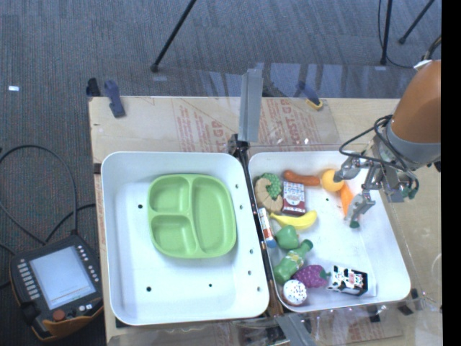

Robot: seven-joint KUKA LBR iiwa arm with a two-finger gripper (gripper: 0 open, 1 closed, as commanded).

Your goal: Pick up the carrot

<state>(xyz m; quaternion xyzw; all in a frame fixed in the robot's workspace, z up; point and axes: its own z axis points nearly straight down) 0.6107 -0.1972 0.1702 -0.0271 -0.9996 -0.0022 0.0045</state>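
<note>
Claw (357,211) is seen hanging over the right bin (382,262), fingers spread and nothing held. Just beside its left finger lies the orange carrot (346,197), slanted. For a sound grip, both fingers should be lowered astride its narrow width.

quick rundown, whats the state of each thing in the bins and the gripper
carrot: lying in the right bin, just left of the gripper, not held
gripper: over the right bin
green plate: flat in the left bin, compartments bare
banana: lying flat
green bottle: on its side
milk carton: lying down
</note>
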